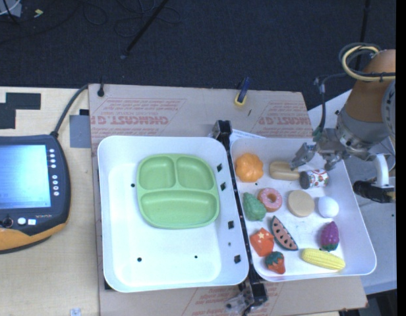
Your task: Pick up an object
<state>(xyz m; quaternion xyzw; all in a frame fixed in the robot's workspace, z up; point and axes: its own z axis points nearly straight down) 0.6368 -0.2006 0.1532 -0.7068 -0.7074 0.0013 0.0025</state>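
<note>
A green divided plate (178,191) is seen in the left bin (124,255). Toy foods lie in the right bin (361,242), among them an orange (248,167) and a doughnut (270,199). Above its upper edge the claw (316,154) is spread, gripping nothing.

arm (371,94): enters from right, wrist low | gripper (311,161): jaws spread apart, pointing down-left

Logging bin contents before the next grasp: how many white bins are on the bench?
2. The left bin holds a green divided plate. The right bin holds the toy foods, with the gripper over its far edge.
</note>
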